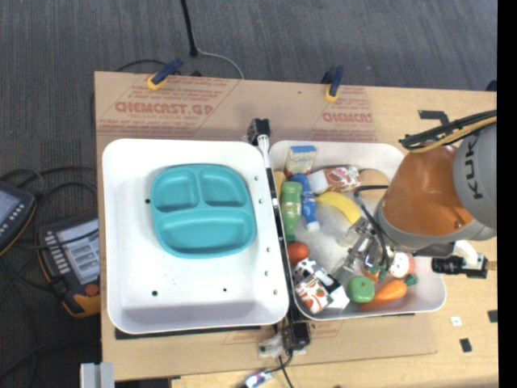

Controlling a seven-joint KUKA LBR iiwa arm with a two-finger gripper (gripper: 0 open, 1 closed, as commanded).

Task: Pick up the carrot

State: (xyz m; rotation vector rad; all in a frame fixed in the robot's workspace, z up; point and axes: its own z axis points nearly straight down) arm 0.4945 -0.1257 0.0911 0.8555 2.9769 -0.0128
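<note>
Carrot (389,292): small, orange, green-topped, lying in the right bin (428,301); gripper (365,253) just above, grip state unclear.

Dark grey carpeted floor (81,23); brown cardboard-covered bench top (242,107) fixed by yellow-and-blue spring clamps (164,73); black cable (184,14) crossing floor.

One fixed overhead cam, slanted down on both bins (194,305); arm (436,192) from right.
</note>
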